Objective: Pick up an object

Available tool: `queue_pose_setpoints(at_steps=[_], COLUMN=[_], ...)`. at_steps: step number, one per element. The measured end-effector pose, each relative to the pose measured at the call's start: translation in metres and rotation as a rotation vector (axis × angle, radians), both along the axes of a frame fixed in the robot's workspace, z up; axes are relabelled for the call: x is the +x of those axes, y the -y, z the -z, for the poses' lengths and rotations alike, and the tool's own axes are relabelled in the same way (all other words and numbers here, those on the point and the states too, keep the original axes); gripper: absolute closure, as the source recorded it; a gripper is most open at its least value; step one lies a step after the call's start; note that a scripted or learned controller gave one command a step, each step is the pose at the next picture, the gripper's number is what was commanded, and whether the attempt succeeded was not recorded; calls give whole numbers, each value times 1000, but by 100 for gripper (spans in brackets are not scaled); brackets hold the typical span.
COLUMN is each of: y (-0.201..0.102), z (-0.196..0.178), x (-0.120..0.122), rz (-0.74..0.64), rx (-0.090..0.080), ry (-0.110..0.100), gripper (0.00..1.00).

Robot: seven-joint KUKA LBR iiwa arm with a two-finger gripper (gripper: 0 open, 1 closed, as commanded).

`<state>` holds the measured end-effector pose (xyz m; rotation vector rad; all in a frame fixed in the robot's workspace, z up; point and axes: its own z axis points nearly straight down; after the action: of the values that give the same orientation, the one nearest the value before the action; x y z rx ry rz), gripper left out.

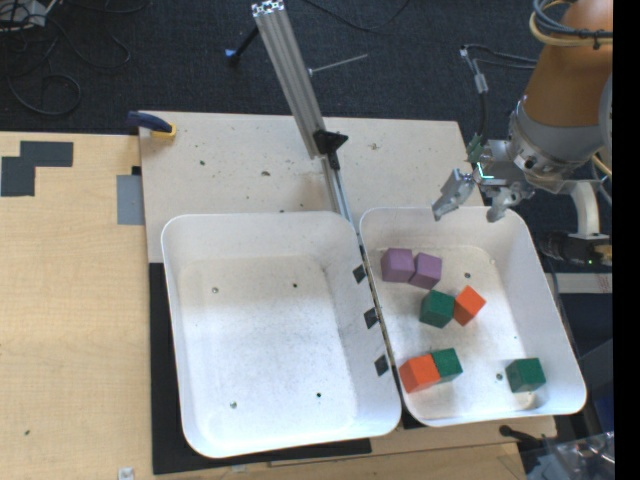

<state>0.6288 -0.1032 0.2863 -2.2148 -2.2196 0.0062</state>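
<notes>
My gripper [472,200] hangs over the far rim of the right bin [545,298], its two fingers spread apart with nothing between them. My arm is cut off at the frame's right edge. Below lie the blocks: two purple blocks [411,266] touching, a green block [437,309] against an orange block [468,305], another orange and green pair [431,368], and a lone green block [525,374] near the corner. The left bin [190,268] sits alongside.

Two shallow white plastic bins, left [200,268] and right [545,298], smooth, slightly glossy (left one speckled). Pale wooden board [240,168] matt, scuffed. Slanted ribbed aluminium bar [290,68], brushed metal. Small coloured blocks, e.g. purple [398,264], matt.
</notes>
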Motion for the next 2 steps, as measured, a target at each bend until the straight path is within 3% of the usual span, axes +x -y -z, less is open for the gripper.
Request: queue_pose_setpoints(at_steps=[1, 2], y=[0, 1], z=[-2, 43], x=[1, -5], rz=[0, 2], rx=[-1, -1], ry=[4, -1], gripper=[0, 0])
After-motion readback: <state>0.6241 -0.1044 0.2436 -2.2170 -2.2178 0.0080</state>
